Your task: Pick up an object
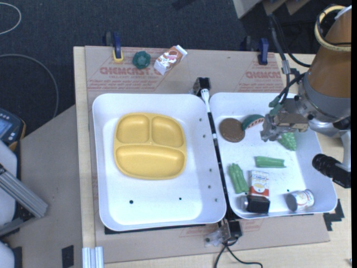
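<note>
1. Hovering low over the upper part of the right bin (321, 166), the hand (277, 128) hangs from the grey arm (329, 88); from where I stand I cannot tell how it is set, nor see anything caught in it.
2. On the worktop (83, 149), the left bin (111, 194) bears a yellow divided plate (149, 146), the biggest thing in either bin and well apart from the hand.
3. Just left of the hand lies a brown disc (231, 130), with a green-and-white piece (252, 120) touching its upper right edge.
4. A leafy green toy (289, 141) sits right beneath the hand, likely the nearest candidate to lift.
5. Lower down lie a green pod (270, 162), a green bundle (238, 177), a small carton (259, 183), a black block (257, 204) and a little can (301, 200).
6. To do this well, I would say: settle squarely over one piece, keep off the bin wall and the neighbours, close firmly, then rise straight.
</note>
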You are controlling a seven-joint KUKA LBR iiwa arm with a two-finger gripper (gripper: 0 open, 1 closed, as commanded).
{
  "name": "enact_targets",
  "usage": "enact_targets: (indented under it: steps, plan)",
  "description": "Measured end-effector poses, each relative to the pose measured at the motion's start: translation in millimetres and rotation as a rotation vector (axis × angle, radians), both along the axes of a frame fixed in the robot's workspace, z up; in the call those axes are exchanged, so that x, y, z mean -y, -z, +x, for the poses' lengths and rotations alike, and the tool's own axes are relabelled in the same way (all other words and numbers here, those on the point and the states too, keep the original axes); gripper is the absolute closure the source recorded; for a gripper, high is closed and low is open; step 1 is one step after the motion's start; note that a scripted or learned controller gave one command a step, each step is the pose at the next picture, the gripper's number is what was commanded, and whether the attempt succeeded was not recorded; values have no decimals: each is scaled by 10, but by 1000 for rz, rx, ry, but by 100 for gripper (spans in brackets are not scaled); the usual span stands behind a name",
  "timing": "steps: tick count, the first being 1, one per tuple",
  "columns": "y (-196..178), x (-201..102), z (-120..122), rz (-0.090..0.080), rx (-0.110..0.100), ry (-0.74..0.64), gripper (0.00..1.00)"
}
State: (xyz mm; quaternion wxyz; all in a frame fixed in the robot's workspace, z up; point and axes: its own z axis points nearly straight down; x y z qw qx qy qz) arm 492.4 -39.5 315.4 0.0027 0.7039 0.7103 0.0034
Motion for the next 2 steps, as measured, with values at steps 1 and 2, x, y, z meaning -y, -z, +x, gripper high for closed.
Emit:
enact_targets:
  steps: [1,2]
  plan:
    - [-159,-566,-127,0,-4,1,100]
    - [-850,-1152,-123,2,1,1,100]
